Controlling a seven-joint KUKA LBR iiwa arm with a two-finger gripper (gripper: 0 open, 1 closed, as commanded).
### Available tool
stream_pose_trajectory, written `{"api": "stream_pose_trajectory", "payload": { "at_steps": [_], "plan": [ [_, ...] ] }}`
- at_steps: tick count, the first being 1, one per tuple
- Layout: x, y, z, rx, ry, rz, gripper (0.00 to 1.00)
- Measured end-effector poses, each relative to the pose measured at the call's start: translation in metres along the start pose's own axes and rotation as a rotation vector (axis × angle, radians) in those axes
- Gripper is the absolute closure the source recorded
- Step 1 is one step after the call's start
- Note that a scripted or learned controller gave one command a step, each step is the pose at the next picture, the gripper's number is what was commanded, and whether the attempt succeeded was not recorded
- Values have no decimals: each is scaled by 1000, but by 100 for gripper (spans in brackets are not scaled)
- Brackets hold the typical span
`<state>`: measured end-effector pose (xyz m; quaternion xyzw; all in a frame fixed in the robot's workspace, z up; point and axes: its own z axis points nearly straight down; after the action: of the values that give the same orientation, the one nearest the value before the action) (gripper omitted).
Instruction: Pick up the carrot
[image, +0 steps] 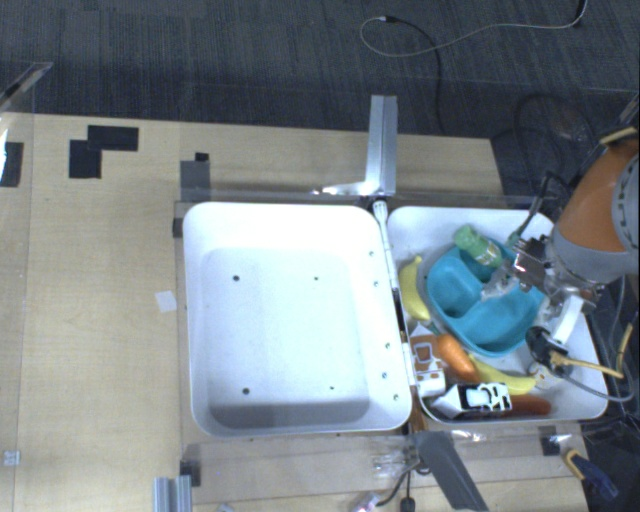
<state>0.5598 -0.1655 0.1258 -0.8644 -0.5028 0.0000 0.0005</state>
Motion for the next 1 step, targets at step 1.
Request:
{"api": "stream_pose_trajectory", "payload": {
  "at_steps": [1],
  "plan": [
    [-39, -3, 13, 0, 0, 87, 0]
  ]
}}
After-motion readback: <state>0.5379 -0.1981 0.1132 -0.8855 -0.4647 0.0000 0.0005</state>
